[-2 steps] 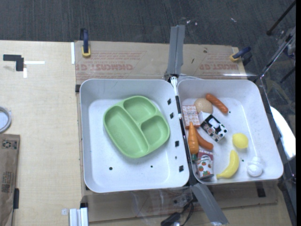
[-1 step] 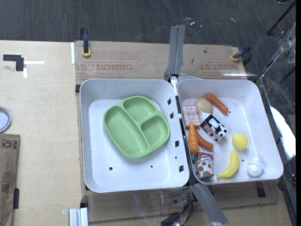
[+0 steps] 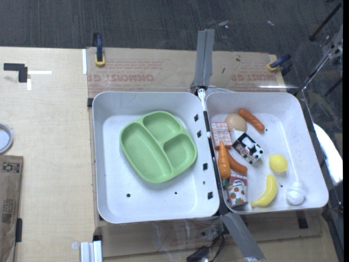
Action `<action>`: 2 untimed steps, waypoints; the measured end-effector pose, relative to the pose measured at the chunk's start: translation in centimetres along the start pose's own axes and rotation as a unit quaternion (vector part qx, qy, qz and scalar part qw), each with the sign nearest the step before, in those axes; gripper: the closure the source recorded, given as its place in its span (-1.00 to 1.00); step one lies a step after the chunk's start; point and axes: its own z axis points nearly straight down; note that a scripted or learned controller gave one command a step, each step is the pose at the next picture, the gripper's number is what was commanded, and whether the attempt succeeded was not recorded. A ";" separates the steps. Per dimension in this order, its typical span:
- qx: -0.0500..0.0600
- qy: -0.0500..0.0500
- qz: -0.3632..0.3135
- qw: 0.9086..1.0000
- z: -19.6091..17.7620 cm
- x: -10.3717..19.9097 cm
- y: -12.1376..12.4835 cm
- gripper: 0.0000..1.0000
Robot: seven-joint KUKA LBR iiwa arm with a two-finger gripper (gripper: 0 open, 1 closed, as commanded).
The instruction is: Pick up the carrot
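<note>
- Gripper: can't tell how far open it is or whether it has hold of anything.
- Arm: a pale blurred shape (image 3: 330, 146) sits at the right edge, just outside the right bin's (image 3: 305, 125) rim. It may be part of the arm, but pose isn't readable.
- Carrot (image 3: 223, 160): lies in the right bin along its left wall, lengthwise front-to-back w/ thin tip pointing to the far side. Nothing grips it.
- Touching or just beside carrot: an orange-red sausage-like piece (image 3: 238, 166) angled off its right side, a small pink box (image 3: 220, 133) at its tip, and a small printed can (image 3: 236, 194) near its thick end.
- Rest of right bin: black-and-white item (image 3: 248, 148) mid-bin, 2nd orange-red piece (image 3: 251, 120) toward the back, lemon (image 3: 278, 163), banana (image 3: 265, 192), white object (image 3: 295, 194) in front-right corner.
- Left bin (image 3: 109, 162): holds a green divided plate (image 3: 158, 146), well apart from the carrot.
</note>
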 end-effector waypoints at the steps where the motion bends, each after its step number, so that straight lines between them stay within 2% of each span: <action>1: -0.001 0.000 0.019 1.000 0.1 -1.2 0.4 1.00; 2: 0.000 -0.002 0.019 1.000 -0.8 -1.3 0.4 1.00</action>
